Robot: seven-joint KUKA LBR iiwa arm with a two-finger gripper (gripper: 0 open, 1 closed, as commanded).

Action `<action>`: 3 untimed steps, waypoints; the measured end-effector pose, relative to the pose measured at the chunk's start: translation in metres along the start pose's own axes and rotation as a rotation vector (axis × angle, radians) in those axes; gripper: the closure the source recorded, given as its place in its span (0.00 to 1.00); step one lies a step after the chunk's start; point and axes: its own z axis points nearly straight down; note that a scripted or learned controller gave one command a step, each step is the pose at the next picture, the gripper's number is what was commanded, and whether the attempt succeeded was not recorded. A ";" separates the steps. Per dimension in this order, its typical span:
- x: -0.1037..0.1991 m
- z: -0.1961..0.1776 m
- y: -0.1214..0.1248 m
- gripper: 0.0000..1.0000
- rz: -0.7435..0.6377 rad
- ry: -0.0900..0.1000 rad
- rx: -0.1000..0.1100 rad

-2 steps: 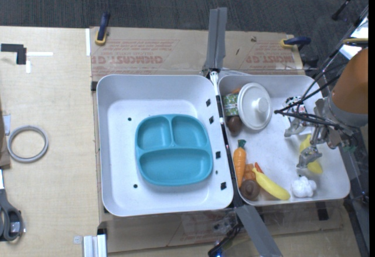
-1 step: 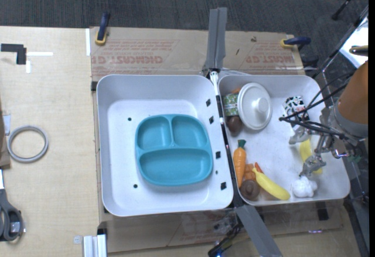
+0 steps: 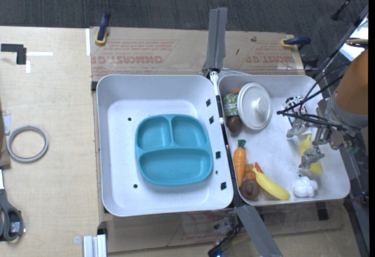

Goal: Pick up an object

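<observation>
a: what's the arm look like?
b: orange band (image 3: 356,89) above the wrist, black cables (image 3: 304,106) running off it, then a silvery metal gripper (image 3: 310,153) with slim fingers.

Two bins sit side by side on the worktop (image 3: 53,74). In the left bin (image 3: 111,191) a divided plate (image 3: 174,150) lies near the middle. The right bin (image 3: 337,188) holds a lidded pot (image 3: 254,106) toward its back left, with a can (image 3: 231,103) just left of it. Along the left wall, nearer the front, lies a carrot (image 3: 239,160), and a banana (image 3: 270,185) lies beside it at the front. A small ball (image 3: 303,187) rests at the front right. The gripper (image 3: 309,153) hangs over the right side of the right bin. Left of both bins, a tape ring (image 3: 26,143) lies on the worktop, with scissors (image 3: 9,220) in front of it
</observation>
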 end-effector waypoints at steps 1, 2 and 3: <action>0.018 0.000 0.003 0.00 0.027 0.002 -0.002; 0.016 -0.009 0.003 1.00 0.024 -0.002 0.000; 0.016 -0.009 0.003 0.00 0.024 -0.001 0.000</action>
